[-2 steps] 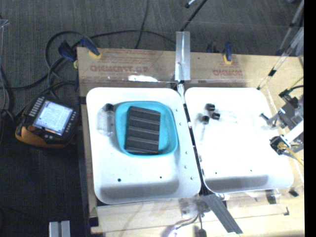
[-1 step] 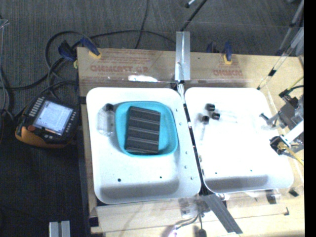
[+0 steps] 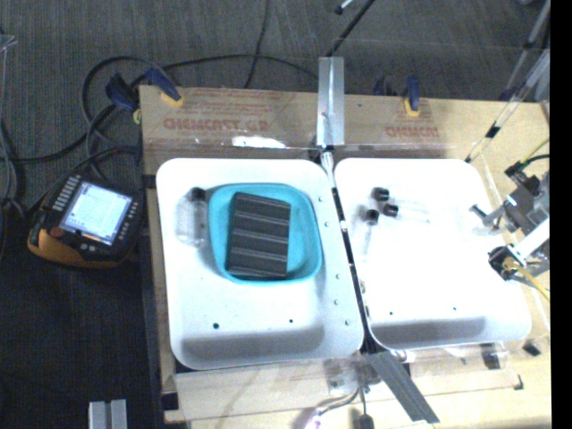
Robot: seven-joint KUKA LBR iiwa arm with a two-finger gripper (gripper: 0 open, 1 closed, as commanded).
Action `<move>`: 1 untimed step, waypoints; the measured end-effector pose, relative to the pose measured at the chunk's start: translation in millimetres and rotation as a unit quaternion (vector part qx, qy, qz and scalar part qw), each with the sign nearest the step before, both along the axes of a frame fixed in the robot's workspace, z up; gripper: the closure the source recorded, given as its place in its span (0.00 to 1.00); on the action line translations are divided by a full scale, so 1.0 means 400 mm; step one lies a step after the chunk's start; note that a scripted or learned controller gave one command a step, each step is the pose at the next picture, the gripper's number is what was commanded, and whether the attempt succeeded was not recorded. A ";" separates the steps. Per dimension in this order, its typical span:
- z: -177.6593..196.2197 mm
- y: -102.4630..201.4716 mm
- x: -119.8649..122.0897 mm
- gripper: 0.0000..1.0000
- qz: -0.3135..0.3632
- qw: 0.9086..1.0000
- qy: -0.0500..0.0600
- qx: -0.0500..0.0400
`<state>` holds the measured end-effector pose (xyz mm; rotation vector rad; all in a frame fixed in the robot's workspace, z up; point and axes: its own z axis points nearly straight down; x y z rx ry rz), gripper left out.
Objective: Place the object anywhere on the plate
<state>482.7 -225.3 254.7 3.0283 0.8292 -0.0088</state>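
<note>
Camera view looks down on the bench (image 3: 268, 114) and its two white bins. Left bin (image 3: 259, 324) carries the blue plate (image 3: 307, 239) toward its far edge, and a dark ribbed block (image 3: 260, 234) already lies flat across the plate's middle, inside the rim, so the placing looks done. A clear bottle with a dark cap (image 3: 190, 213) lies just beside the plate's left edge, on the bin floor. Right bin (image 3: 447, 284) holds three small dark pieces (image 3: 379, 203) near its far left corner, well apart from the plate. The arm's end (image 3: 517, 231) sits at the right bin's right edge, away from the plate, which suits a finished release; I cannot tell the gripper's state.
</note>
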 end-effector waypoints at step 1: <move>0.000 0.000 0.000 0.00 0.000 1.000 0.000 0.000</move>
